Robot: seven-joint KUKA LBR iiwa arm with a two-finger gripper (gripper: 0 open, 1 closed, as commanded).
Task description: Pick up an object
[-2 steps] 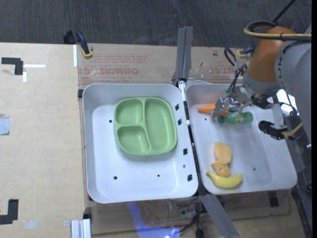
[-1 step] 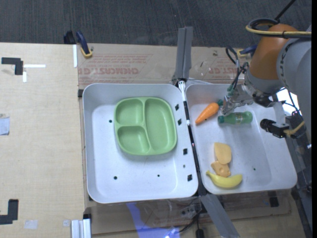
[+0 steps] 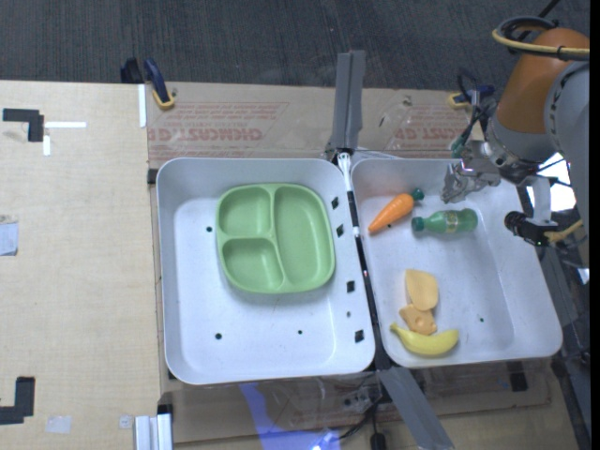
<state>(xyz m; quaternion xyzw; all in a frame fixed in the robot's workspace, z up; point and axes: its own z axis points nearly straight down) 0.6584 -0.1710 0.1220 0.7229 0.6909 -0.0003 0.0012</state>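
Carrot [image 3: 391,212] lies in right white bin [image 3: 525,317] on wooden bench [image 3: 75,279].

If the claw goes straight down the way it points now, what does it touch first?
Probably the green bottle. The claw hangs just above the bottle's right end, pointing down into the right bin. Depth is unclear, so it may pass just behind the bottle and meet the bin floor.

You see two white bins [image 3: 178,279]: in the left one sits a pale green divided plate [image 3: 277,239]. In the right bin, you have an orange carrot [image 3: 392,211] with a green tip, a translucent green bottle [image 3: 446,221], a yellow banana [image 3: 427,340] and a pale orange-yellow piece [image 3: 422,291]. The arm [image 3: 539,92] shows you grey with an orange band.
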